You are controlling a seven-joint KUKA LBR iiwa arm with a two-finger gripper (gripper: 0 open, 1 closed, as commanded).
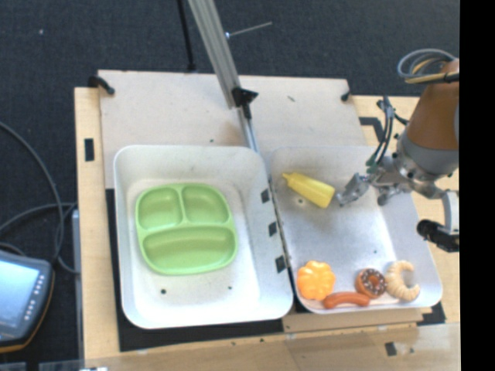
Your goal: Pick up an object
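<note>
Yellow bottle: we see it lying tilted in the right bin, toward the far-left corner.
Claw: just beside the bottle's right end; we cannot tell its state.
Handling: we judge it light, stiff, smooth plastic, likely to roll.
Hold: across the mid-body.

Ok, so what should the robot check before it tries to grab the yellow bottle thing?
1. Yellow plastic squeeze bottle lies in the right white bin, nothing on it: ok.
2. Gripper is close beside the bottle's right end: ok.
3. Bottle between the fingers: not ok, it sits beside them.
4. Fingers open enough: cannot tell.
5. Orange toy pumpkin, red sausage and two doughnuts stay out of the way by the near wall: ok.
</note>
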